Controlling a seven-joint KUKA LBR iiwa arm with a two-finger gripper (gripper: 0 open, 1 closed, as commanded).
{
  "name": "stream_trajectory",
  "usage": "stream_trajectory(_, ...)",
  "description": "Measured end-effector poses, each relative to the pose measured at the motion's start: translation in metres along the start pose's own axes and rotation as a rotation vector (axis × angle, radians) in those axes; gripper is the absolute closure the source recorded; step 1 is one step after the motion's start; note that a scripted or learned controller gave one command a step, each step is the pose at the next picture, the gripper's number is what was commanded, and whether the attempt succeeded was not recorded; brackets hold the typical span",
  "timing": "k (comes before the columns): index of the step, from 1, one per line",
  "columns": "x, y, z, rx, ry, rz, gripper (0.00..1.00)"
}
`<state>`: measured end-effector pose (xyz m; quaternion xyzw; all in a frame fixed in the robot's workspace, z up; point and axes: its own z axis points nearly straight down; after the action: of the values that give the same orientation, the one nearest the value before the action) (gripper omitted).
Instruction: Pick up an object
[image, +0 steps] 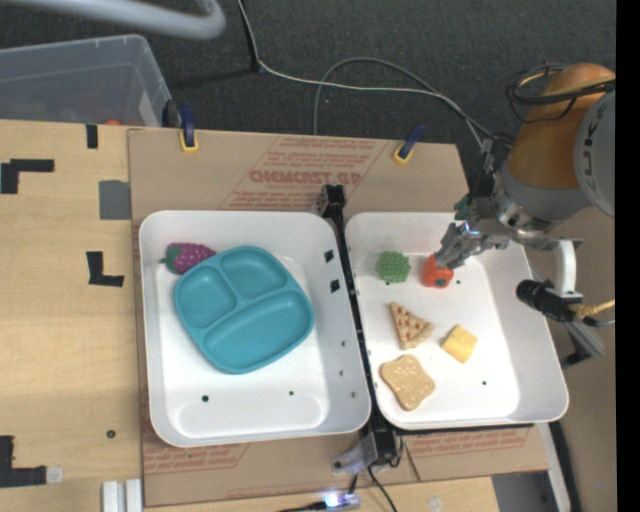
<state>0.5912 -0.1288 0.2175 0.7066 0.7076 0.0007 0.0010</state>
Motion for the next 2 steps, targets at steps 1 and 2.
stream_trajectory(1, 0.000, 0.001, -0.053, -0.001, -0.001, 0.000, 1.00)
stream_trajectory(2, 0.064, -0.004, -0.045, 0.005, 0.002, -0.005, 1.00)
